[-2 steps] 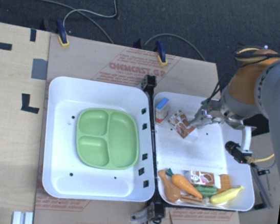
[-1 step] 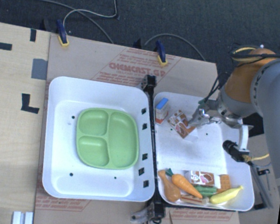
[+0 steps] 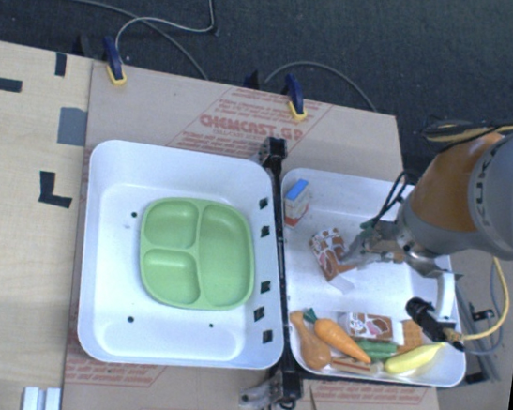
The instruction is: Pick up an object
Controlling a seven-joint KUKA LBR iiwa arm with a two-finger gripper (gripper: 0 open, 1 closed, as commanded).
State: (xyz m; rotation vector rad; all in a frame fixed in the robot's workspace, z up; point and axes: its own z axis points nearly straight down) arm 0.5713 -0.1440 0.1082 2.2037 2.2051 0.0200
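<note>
My gripper (image 3: 356, 254) reaches in from the right over the right bin (image 3: 384, 208). Its tip is right beside a small brown and white carton (image 3: 328, 252) lying in the middle of that bin. Whether the fingers touch the carton is unclear. A blue and white carton (image 3: 295, 198) lies at the bin's far left. Along the near edge lie an orange carrot (image 3: 344, 340), a brown piece (image 3: 310, 346), a printed packet (image 3: 372, 327) and a yellow banana (image 3: 413, 358).
The left bin (image 3: 111, 226) holds a green divided plate (image 3: 198, 253). A black divider (image 3: 272, 239) runs between the bins. Cables and two blue-yellow clamps (image 3: 115, 64) lie beyond the bins. The arm's orange band (image 3: 444, 183) hangs over the right bin's right side.
</note>
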